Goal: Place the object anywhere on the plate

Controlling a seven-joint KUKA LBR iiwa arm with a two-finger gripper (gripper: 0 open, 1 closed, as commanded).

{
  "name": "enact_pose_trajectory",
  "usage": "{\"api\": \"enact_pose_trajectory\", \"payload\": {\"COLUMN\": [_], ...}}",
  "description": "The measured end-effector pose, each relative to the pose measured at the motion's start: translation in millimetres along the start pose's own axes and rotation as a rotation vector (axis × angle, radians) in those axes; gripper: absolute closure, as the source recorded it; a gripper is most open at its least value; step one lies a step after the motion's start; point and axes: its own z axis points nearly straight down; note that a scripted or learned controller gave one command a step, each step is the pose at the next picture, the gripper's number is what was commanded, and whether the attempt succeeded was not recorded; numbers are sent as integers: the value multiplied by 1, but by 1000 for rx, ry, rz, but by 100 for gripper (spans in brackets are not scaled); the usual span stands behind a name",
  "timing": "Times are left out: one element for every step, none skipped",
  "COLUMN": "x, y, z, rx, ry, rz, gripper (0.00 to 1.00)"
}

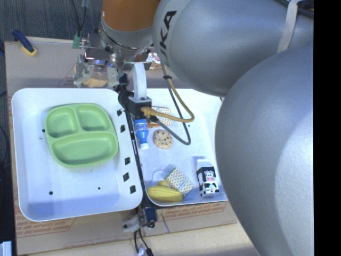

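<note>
From above and at a slant, the camera view shows 2 white bins side by side on the bench. The left bin [80, 193] holds 1 thing: a green plate [82, 135] with 3 compartments, lying flat near the bin's far half and well apart from every loose object.

The right bin [205, 119] holds the loose items. A small blue bottle [141, 134] lies close to the wall shared by the bins, with a round cookie [163, 139] just beside it. At the near edge a yellow banana [165, 194] touches a checked packet [180, 180], and a cow-print carton [208, 181] stands near them. Which of these is the object to be moved cannot be told; all 5 lie in the right bin, none on the plate.

The arm [213, 41] covers the right bin's far side. The gripper [97, 73] hangs over the left bin's far rim; whether it is spread or closed cannot be told.
</note>
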Motion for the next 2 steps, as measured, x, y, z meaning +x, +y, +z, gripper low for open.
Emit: {"api": "enact_pose_trajectory", "payload": {"x": [47,-13], "y": [32,-15], "z": [69,163], "rx": [6,8], "ry": [-3,-5], "rz": [0,1], "gripper": [100,100]}}
